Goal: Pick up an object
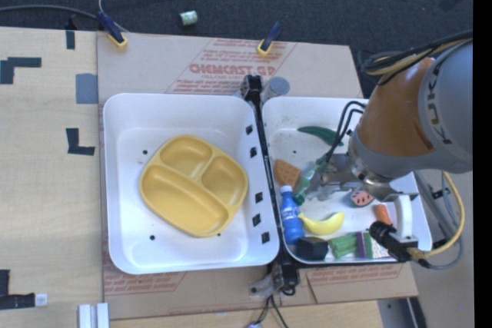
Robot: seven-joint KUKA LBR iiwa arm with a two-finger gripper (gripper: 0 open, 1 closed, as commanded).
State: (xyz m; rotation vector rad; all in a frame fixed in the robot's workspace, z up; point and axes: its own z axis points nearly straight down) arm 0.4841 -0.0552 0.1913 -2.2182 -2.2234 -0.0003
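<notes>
My gripper hangs low over the middle of the right bin, reaching in from the right under the orange wrist band. Just below it lie a blue bottle and a yellow banana. A tan cracker-like square lies to its left, and a small green piece sits right at the gripper's tip. A dark green leaf shape lies above it. I see nothing clearly held.
The left bin holds a yellow divided plate. Along the right bin's front edge lie a dark object, a green and purple packet, a watermelon slice and an orange carrot piece. The arm covers the bin's right side.
</notes>
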